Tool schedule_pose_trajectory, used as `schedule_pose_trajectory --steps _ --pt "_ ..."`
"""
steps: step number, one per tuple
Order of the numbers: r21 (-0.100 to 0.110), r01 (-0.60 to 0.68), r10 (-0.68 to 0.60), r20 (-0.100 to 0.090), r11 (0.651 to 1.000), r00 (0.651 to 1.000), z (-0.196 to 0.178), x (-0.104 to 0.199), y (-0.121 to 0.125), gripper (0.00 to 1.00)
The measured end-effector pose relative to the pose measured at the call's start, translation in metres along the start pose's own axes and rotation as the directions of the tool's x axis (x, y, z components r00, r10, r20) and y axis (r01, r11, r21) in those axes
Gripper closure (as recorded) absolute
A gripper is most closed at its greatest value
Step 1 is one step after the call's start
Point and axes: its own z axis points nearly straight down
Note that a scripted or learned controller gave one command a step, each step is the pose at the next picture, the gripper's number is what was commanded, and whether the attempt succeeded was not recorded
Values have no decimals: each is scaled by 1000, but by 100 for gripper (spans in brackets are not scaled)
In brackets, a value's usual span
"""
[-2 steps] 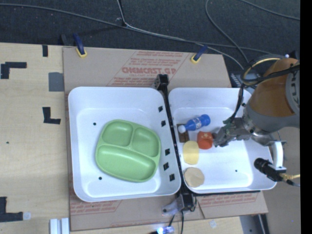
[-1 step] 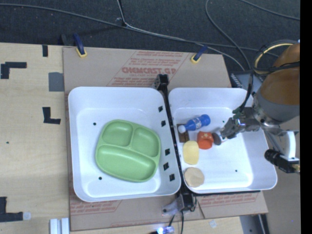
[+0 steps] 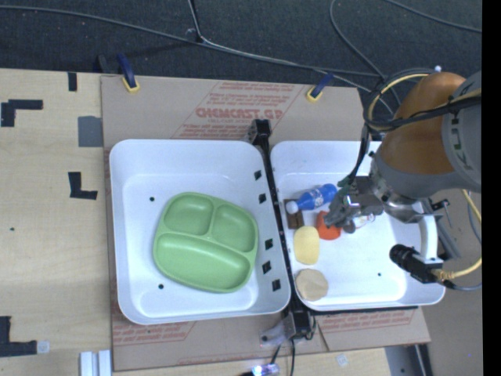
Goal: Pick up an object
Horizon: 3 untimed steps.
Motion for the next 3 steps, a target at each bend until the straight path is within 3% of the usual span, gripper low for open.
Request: schedule_pose_trajectory --steps 2,3 --pt "1 2 -2 0 1000 1000 0 121 3 100" --pt "2 1 -1 0 1000 1000 2 178 -12 100"
